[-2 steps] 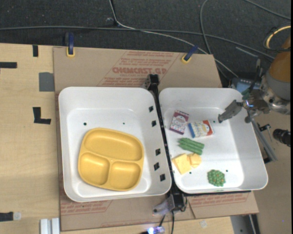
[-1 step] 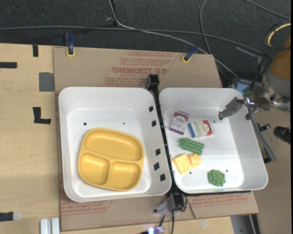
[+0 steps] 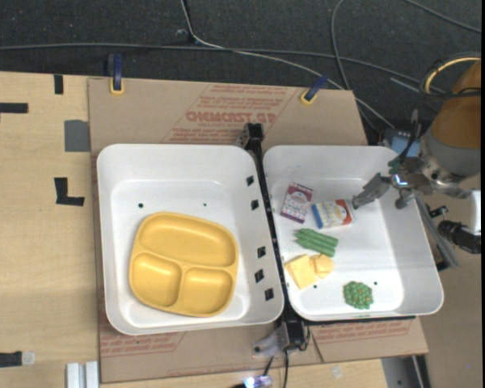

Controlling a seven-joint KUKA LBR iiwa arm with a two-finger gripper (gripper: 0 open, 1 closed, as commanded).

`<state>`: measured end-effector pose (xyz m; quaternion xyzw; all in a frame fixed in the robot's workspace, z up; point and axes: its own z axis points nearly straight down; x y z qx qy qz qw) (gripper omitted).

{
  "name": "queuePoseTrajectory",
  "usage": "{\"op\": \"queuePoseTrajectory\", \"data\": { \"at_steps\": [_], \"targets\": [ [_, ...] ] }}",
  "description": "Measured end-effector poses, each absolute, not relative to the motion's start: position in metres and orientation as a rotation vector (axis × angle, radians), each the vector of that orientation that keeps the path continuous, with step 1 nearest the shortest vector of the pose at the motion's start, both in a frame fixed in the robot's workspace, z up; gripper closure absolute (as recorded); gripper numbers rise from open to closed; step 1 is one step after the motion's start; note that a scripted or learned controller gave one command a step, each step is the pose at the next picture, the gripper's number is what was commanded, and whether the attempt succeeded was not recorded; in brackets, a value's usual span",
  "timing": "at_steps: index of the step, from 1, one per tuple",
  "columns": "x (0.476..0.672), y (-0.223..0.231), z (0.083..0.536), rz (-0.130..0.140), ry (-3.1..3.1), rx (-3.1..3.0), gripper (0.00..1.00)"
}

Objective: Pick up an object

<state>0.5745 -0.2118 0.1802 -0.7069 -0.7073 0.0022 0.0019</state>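
Hovering over the right bin (image 3: 404, 217)'s upper right edge, the gripper (image 3: 378, 191) carries nothing; whether it's open I cannot tell. 5 small items cluster below, the white packet (image 3: 332, 214) nearest, presumably the easiest target.

yellow plate (image 3: 183, 263), green broccoli (image 3: 357, 294), green beans (image 3: 316, 241), white bins (image 3: 113, 176)

Stood under even light, with a pale wooden worktop (image 3: 32, 241) bearing black tape marks (image 3: 65, 192), a clamped cardboard sheet (image 3: 218, 115), and beyond it dark carpet (image 3: 250, 14) crossed by thin cables (image 3: 226, 47).
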Motion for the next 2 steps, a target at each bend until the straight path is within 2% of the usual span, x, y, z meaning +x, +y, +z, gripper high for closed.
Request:
{"op": "queuePoseTrajectory", "data": {
  "at_steps": [2],
  "targets": [
    [0.572,-0.208,0.087,-0.002,-2.223,-2.222,0.00]
  ]
}}
